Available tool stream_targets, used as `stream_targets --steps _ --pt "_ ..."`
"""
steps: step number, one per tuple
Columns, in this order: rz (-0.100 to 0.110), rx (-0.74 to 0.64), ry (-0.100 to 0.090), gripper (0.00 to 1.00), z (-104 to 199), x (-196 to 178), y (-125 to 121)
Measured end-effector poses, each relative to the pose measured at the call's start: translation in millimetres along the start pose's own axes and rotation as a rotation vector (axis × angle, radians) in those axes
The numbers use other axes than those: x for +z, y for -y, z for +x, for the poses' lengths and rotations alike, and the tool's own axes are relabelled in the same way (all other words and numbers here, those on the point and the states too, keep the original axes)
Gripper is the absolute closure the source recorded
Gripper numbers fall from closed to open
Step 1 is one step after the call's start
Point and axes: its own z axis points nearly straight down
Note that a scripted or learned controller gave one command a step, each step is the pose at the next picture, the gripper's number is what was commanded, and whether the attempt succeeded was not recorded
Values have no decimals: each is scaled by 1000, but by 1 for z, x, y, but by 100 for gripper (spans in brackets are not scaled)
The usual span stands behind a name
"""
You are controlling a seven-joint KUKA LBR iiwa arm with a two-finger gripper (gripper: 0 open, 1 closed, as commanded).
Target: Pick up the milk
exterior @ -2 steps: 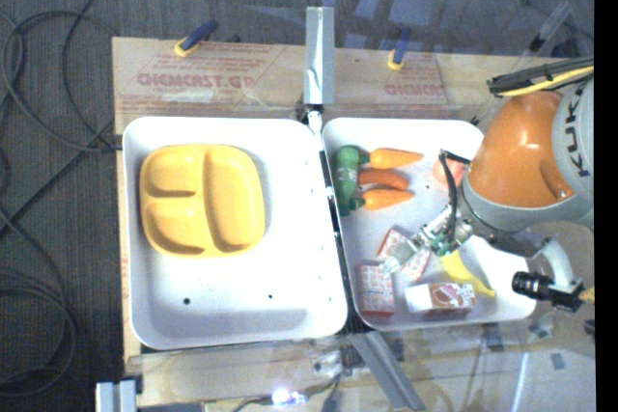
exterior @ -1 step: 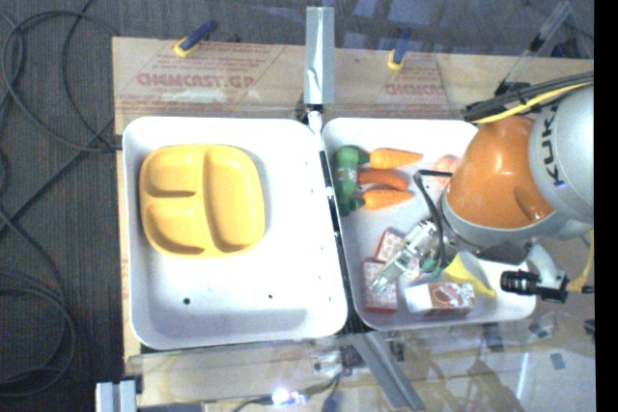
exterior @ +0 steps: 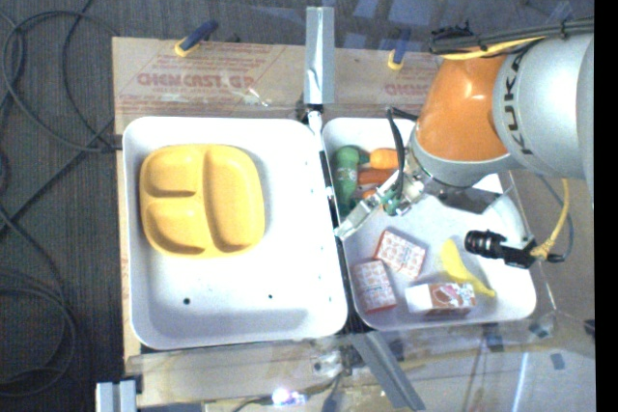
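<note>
Tool (exterior: 372, 207) hangs low over the right bin (exterior: 517, 304), its state I cannot tell. The milk (exterior: 440, 297) lies near the front wall, apart from it, beside a banana (exterior: 462, 266) and two small cartons (exterior: 373, 286).

yellow divided plate (exterior: 204, 199) in left bin (exterior: 232, 309), banana (exterior: 462, 265), green bottle (exterior: 345, 171)
</note>
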Motion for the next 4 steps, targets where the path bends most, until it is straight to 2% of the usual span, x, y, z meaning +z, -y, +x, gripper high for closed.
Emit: stream_targets --steps 1,2,3,4 --pt "0 0 0 0 0 0 0" --pt "2 -118 2 0 -25 0 68" --pt "-19 41 15 0 -37 86 73" --pt "1 130 2 0 -22 0 0"
